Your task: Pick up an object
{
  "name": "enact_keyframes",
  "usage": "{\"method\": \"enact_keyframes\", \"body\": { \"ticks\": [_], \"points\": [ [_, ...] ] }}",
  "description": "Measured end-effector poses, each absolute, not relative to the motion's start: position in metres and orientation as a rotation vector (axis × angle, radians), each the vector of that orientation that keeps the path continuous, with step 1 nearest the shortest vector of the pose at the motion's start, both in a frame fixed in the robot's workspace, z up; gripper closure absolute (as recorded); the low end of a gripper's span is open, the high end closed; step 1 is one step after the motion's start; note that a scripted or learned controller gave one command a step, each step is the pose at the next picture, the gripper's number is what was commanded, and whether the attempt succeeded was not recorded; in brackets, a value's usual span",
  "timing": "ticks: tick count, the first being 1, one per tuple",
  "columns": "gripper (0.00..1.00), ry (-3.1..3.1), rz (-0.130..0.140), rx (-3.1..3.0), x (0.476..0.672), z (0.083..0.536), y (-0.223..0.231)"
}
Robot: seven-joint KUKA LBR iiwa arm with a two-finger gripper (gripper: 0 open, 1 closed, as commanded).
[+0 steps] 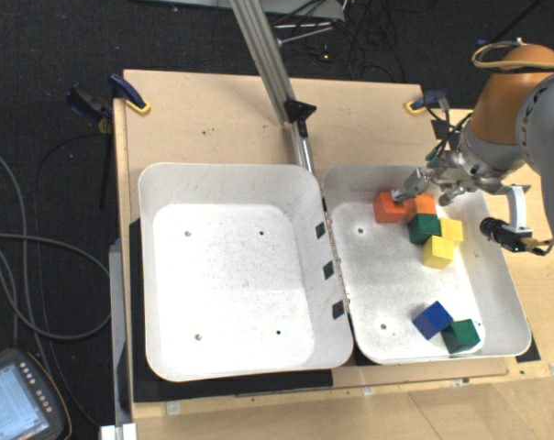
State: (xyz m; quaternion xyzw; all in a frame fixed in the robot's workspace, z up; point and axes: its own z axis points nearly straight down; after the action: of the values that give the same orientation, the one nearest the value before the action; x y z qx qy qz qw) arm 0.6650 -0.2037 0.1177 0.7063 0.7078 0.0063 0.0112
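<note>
Hovering hand point(430, 191) just above orange block point(388, 208), right bin point(387, 337).

Two white bins sit side by side on a wooden bench point(213, 117); the left bin point(167, 191) is beside the right bin point(378, 337); the arm point(511, 108) reaches in from the right, its gripper point(430, 188) low over the right bin's far end, just above a cluster of blocks; an orange block point(388, 207) lies left of a green block point(420, 227) and yellow blocks point(441, 243); a blue block point(432, 320) touches another green block point(461, 335) near the front edge.
</note>
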Motion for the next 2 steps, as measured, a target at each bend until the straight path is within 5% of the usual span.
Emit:
{"method": "enact_keyframes", "body": {
  "ticks": [1,2],
  "points": [
    [1.0,2.208,0.022,2.2,0.666,0.127,-0.203],
    [1.0,2.22,0.005,2.213,0.666,0.191,-0.201]
  ]
}}
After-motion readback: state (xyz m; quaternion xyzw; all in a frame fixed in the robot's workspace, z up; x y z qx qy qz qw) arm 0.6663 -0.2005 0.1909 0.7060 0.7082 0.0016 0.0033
